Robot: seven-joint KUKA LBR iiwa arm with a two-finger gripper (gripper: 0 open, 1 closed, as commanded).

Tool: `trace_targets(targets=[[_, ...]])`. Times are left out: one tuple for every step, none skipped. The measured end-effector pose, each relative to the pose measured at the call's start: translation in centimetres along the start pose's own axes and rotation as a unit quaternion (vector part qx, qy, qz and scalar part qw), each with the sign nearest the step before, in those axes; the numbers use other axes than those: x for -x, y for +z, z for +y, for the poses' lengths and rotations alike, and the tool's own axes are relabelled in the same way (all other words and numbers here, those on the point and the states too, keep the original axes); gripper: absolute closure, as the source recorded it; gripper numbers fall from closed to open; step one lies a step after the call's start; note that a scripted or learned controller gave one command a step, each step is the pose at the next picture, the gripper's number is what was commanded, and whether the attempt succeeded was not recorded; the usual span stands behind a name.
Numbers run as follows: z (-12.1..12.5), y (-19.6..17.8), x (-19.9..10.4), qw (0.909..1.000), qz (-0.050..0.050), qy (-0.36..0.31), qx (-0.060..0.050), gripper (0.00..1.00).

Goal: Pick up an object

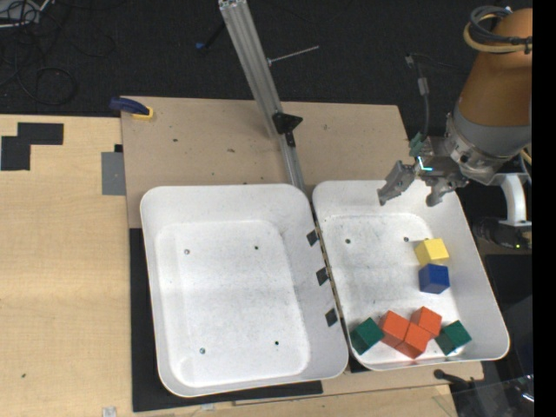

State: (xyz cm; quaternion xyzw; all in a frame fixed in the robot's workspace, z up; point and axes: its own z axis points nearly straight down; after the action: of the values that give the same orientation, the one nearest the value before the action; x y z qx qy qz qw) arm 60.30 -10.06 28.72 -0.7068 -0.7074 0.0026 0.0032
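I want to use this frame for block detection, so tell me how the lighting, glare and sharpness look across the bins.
In the camera view, lighting is even; the left bin is washed pale with faint grey speckle, no hard glare. The coloured blocks in the right bin read sharp enough, with short soft shadows. The gripper is slightly soft, and the background above the bench is nearly black.

Two bins sit side by side on the tabletop [217,142], the left bin [165,211] touching the right bin [486,320] along their shared edge. In the right bin, two blocks [433,263] lie one just before the other near its right wall, and a cluster of blocks [410,332] lies touching along its near edge. The gripper [415,187] hangs over the right bin's far rim, and a metal rail [256,63] slants back from where the bins meet.
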Motion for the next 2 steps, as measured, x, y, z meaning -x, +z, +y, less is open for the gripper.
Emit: trace_targets(targets=[[0.1,-0.3,0.1,1.0000,0.000,0.001,0.003,0.00],[1.0,4.9,0.2,1.0000,0.000,0.000,0.000,0.00]])
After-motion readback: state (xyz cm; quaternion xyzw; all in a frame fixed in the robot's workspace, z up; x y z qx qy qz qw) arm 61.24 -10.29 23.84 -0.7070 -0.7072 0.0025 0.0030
